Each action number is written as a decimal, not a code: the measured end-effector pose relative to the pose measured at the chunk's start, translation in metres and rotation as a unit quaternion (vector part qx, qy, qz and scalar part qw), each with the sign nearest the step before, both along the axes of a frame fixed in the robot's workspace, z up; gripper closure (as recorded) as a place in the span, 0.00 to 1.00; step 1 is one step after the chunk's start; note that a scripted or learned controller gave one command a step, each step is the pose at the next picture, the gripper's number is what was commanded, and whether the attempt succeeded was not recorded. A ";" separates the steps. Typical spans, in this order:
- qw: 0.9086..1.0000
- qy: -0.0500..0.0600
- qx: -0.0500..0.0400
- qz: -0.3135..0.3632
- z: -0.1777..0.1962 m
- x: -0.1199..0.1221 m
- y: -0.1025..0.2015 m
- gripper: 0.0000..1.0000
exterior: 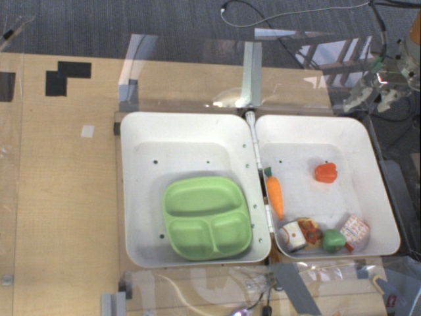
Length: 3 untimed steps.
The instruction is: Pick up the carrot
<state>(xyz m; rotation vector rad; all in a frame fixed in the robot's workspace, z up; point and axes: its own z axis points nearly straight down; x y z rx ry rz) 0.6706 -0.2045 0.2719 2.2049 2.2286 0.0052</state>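
The carrot (274,196) is orange with a small green top. It lies in the right bin (309,133), pressed along that bin's left wall by the divider between the two bins. Its green end points to the back and its tip toward the front. Nothing touches or covers it.
A red-orange pepper (325,172) sits mid-bin to the carrot's right. At the front of the right bin are a small can (293,235), a green toy (333,240) and a red-and-white box (355,229). A green divided plate (207,216) lies in the left bin (171,137).
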 end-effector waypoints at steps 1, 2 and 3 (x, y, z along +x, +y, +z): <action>1.000 0.002 0.001 0.004 -0.100 -0.003 0.054 0.00; 0.998 0.001 0.002 -0.066 -0.086 0.000 0.148 0.00; 0.998 0.002 0.002 -0.064 -0.087 -0.068 0.210 0.00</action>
